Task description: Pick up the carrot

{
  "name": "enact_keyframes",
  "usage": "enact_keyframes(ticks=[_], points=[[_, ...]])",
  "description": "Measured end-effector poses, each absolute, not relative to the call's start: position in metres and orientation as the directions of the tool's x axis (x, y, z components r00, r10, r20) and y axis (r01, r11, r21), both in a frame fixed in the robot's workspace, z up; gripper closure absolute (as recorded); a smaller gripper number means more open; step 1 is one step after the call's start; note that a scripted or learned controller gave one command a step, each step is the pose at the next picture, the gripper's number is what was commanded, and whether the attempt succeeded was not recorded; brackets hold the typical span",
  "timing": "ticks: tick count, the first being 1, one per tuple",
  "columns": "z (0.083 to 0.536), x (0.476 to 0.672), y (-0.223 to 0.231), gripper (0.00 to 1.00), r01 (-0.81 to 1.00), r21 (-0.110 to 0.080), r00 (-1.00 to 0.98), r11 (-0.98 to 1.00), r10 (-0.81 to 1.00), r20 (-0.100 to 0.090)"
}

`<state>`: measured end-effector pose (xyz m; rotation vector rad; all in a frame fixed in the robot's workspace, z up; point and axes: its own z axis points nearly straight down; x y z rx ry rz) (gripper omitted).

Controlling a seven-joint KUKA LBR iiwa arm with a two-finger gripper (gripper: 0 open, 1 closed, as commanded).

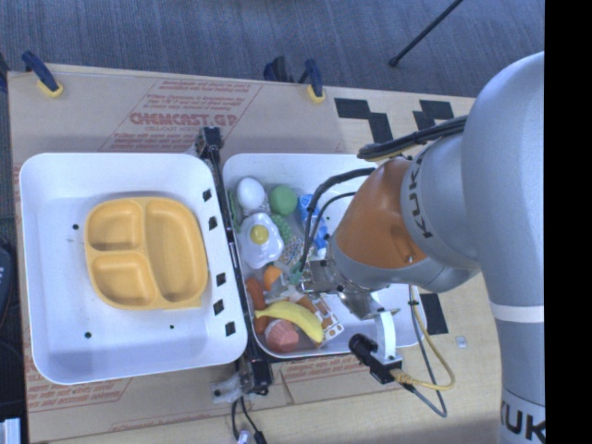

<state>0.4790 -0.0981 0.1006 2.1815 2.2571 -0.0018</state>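
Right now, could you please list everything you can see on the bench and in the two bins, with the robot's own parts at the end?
Bins: two, white, side by side on the bench; left bin, right bin.
Divided plate: one, yellow, three compartments, in the left bin.
Egg: one, white, far end of the right bin.
Green round item: one, beside the egg.
Fried egg: one, white with yellow yolk, just nearer than the egg.
Carrot: one, orange, at the right bin's left wall, partly hidden.
Banana: one, yellow, near end of the right bin.
Pinkish item: one, under the banana.
Clamps: blue, at the bench's far edge.
Arm: one, grey with an orange band, over the right bin.
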Motion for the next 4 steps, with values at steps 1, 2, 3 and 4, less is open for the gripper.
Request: enact_keyframes(ticks=[1,2,3,4], points=[[0.091,0.522,-0.100,0.00,0.869,-0.005,0.494,-0.494,0.869,0.000],[0.091,0.475,-0.095,0.00,0.745,-0.008,0.667,-0.667,0.745,-0.001],[0.091,0.528,-0.094,0.00,0.610,-0.007,0.792,-0.792,0.610,-0.002],[0.091,0.518,-0.092,0.00,0.391,-0.009,0.920,-0.920,0.391,-0.005]])
